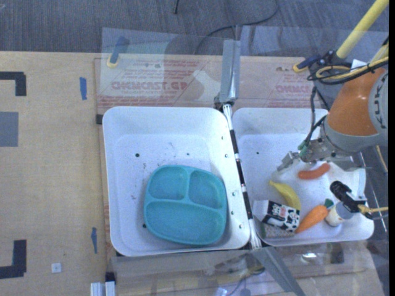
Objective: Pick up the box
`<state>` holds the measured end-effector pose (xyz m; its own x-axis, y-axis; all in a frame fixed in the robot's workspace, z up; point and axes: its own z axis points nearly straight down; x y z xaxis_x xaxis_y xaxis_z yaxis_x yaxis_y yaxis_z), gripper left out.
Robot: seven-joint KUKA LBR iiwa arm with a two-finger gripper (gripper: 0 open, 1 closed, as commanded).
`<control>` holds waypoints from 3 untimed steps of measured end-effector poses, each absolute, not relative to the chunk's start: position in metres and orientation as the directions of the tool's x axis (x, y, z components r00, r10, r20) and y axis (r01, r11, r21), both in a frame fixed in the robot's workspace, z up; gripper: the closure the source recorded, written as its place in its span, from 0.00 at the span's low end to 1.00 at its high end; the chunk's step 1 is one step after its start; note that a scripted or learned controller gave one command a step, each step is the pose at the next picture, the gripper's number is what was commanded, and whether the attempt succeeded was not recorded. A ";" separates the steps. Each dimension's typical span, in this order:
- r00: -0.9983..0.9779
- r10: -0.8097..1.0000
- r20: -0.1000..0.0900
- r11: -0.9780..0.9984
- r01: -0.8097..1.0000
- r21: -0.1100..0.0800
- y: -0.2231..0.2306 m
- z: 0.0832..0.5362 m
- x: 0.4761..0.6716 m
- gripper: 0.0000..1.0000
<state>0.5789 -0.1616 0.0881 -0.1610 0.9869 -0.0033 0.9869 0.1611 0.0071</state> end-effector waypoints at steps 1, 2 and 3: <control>-0.218 0.976 -0.002 0.218 0.976 0.008 -0.117 0.089 0.589 0.00; -0.078 0.997 -0.002 0.078 0.997 0.003 -0.074 0.186 0.668 0.00; -0.193 0.981 -0.001 0.193 0.981 0.001 -0.113 0.163 0.585 0.00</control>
<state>0.5845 -0.1130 0.1632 -0.1932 0.9812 -0.0006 0.9812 0.1932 0.0012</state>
